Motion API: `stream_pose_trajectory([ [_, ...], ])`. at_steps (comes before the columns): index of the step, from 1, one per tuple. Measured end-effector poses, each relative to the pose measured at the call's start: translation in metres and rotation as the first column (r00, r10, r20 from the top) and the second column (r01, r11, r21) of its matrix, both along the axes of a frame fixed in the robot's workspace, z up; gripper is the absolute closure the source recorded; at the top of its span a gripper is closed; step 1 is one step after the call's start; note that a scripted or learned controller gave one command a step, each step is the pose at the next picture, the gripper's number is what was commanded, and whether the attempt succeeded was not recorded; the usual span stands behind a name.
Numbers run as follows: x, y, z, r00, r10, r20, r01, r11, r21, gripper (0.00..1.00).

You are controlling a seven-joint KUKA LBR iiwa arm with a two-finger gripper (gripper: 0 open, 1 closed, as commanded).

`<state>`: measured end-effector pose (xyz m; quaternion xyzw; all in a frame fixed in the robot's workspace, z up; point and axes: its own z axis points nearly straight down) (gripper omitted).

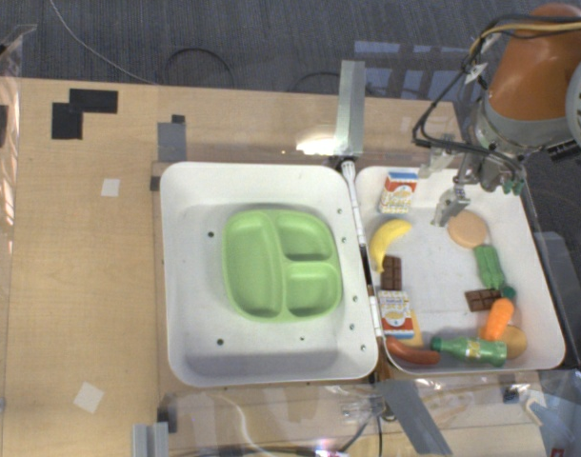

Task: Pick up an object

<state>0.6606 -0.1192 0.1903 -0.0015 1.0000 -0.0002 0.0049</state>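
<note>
Right bin (548, 284) — banana (387, 241) upright, long axis top-to-bottom.

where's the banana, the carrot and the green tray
banana (390, 239), camera view, on the middle of its curved yellow body
carrot (498, 318), camera view, on its orange body
green tray (281, 263), camera view, on the ridge between its compartments

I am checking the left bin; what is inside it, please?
The left bin holds one green divided tray, nothing in its compartments. What lies under the tray is covered.
</note>
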Motion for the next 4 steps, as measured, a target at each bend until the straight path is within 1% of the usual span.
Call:
stream_pose_trajectory([
  [1,-0.048,-0.038,-0.094,0.987,0.158,0.001,-0.158,0.987,-0.002,0.0],
  [2,-0.043,-0.067,-0.102,0.931,0.366,0.001,-0.366,0.931,-0.006,0.0],
  [3,-0.092,-0.084,-0.101,0.927,0.375,0.0,-0.375,0.927,-0.005,0.0],
  [4,-0.13,-0.086,-0.1,0.923,0.384,0.004,-0.384,0.923,-0.008,0.0],
])
